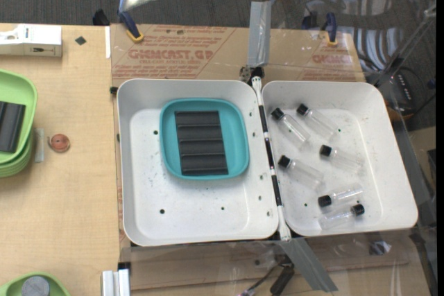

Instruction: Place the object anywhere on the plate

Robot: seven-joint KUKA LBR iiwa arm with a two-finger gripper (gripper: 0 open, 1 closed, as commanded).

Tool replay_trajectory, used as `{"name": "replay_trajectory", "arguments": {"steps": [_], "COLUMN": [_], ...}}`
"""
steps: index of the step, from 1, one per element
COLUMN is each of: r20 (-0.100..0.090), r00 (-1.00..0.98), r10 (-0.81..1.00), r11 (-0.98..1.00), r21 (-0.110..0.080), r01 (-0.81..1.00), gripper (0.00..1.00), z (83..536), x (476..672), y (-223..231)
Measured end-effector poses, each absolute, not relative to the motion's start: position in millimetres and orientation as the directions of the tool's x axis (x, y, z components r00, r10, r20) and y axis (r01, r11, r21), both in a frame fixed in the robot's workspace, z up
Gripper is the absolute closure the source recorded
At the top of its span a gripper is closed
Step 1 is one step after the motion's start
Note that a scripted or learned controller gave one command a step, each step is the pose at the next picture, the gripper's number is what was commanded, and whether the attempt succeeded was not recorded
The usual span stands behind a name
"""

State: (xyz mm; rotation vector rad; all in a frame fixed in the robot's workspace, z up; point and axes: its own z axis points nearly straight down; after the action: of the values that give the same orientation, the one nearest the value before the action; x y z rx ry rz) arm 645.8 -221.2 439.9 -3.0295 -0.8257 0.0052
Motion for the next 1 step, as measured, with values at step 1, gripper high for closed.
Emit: {"name": "replay_trajectory", "arguments": {"steps": [1], "r20": [-0.002], "r00": [0.907], "r10": [0.421], "r11": [-0.907], "r21": [-0.002], "r01": [0.421], "gripper": [0.00], "z": [440.7], "x": [645.5], "y": [-222.3]}}
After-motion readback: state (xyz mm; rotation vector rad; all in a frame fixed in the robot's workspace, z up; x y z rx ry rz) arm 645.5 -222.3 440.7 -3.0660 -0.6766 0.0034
